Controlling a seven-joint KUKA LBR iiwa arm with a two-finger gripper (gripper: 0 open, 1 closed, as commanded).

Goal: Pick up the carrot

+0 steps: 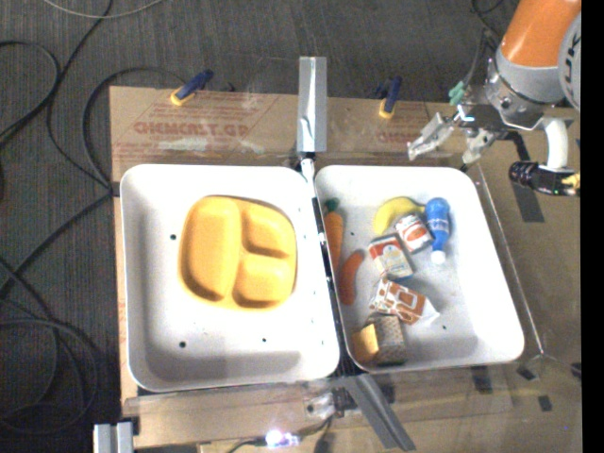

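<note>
- Above the far right corner of the right bin (491, 253), the gripper (451, 136) hangs over the cardboard with its two fingers spread apart and nothing between them.
- Behind it, the grey arm (538, 36) with its orange band reaches in from the upper right.
- Inside the right bin, a blue bottle (437, 219), a banana (394, 211) and small cartons lie together near the middle.
- Along that bin's left wall, the carrot (333, 236) lies lengthwise, green end toward the far edge, well apart from the gripper.
- Just beside the carrot, a red sausage (350, 277) lies at a slant.
- In the left bin (151, 347), a yellow divided tray (238, 251) sits.
</note>
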